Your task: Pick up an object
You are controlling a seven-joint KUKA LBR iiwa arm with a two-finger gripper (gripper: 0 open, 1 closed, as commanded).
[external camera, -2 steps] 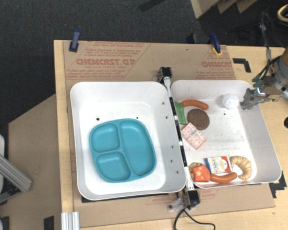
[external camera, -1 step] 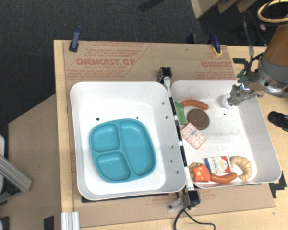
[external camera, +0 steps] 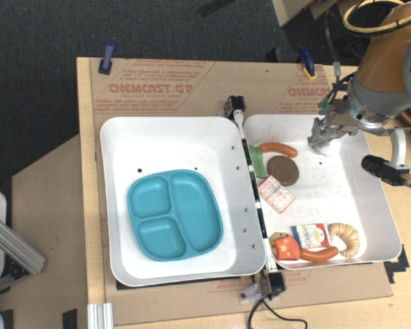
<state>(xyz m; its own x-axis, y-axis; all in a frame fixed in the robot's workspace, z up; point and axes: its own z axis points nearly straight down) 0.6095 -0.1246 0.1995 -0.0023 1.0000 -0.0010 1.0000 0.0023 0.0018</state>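
The worktop [external camera: 192, 88] is covered with brown printed cardboard. Two white bins lie on it, touching: the left bin [external camera: 123, 139] toward 9 o'clock, the right bin [external camera: 370, 214] toward 3 o'clock. Two blue clamps [external camera: 107, 55] grip the 12 o'clock edge.

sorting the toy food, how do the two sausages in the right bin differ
The upper sausage lies near the bin's far end, beside the brown patty; the lower sausage lies at the near end against the croissant. The upper one is paler orange-red and lies clear; the lower is redder and crowded. Both are slim and lie flat.
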